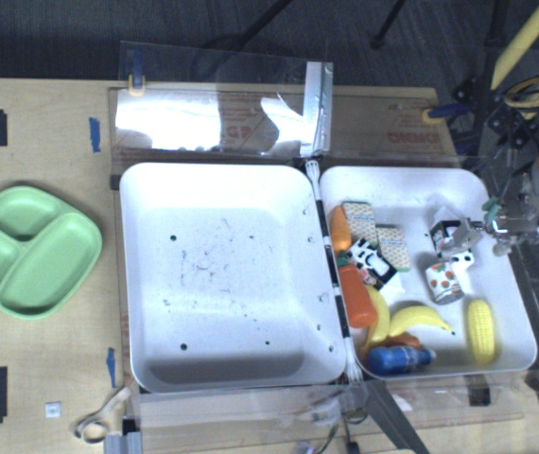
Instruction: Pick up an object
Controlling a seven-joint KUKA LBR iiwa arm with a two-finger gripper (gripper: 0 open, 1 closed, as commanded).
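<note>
End effector [451,237] hangs low in the right bin [411,183] over a small white cup [444,280], its grip state impossible to tell; nothing looks lifted yet, so the pick remains undone.

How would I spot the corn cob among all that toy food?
Look at the right-hand shallow white bin, where the toy food is piled. Go to its near right corner: the small yellow plastic corn cob lies there, apart from the pile. Unlike the smooth, curved yellow banana to its left, it is straight, stubby and bumpy.
</note>
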